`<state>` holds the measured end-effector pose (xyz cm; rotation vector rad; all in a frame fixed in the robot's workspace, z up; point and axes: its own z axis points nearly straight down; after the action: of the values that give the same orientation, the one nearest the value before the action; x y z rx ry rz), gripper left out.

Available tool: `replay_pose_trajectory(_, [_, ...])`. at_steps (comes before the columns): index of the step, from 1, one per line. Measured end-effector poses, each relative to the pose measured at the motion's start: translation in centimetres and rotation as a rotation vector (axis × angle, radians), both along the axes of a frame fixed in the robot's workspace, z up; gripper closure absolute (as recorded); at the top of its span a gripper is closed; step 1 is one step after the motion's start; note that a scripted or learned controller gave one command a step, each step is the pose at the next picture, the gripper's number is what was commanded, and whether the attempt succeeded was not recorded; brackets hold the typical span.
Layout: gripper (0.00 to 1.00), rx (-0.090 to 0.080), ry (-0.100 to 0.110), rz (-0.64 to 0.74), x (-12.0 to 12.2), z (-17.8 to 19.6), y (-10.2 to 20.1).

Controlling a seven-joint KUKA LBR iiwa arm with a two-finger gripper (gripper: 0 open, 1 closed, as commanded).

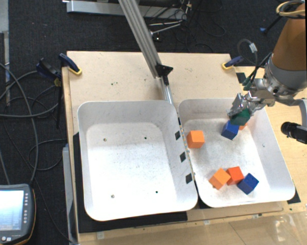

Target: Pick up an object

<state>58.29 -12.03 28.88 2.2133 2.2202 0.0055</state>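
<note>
Gripper is what I check first: it hangs low over the far part of the right bin, on the arm that reaches in from the right, and from this slant I cannot tell how it stands.

A green block shows right at its tip, though I cannot tell whether that block is being held. Just beneath and slightly to the left of the tip I see a blue cube, tilted on the bin floor, with a sliver of orange peeking out beside it.

Further left, near the divide between the bins, an orange cube sits alone, well apart from the tool. Toward the near edge of the same bin I count a cluster of three: an orange block, a red-orange block touching it, and a second blue cube just beside those.

On the left, the left bin shows its speckled white floor.
</note>
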Motion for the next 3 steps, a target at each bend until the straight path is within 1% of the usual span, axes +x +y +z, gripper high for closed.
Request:
replay_pose_trajectory(1, [1.00,0.003,0.009,0.003,-1.2,-0.3,4.3])
replay_pose_trajectory(2, [1.00,0.004,0.011,0.004,-2.6,-2.2,8.8])
replay_pose_trajectory(3, [1.00,0.003,0.009,0.006,-3.2,-2.1,14.1])
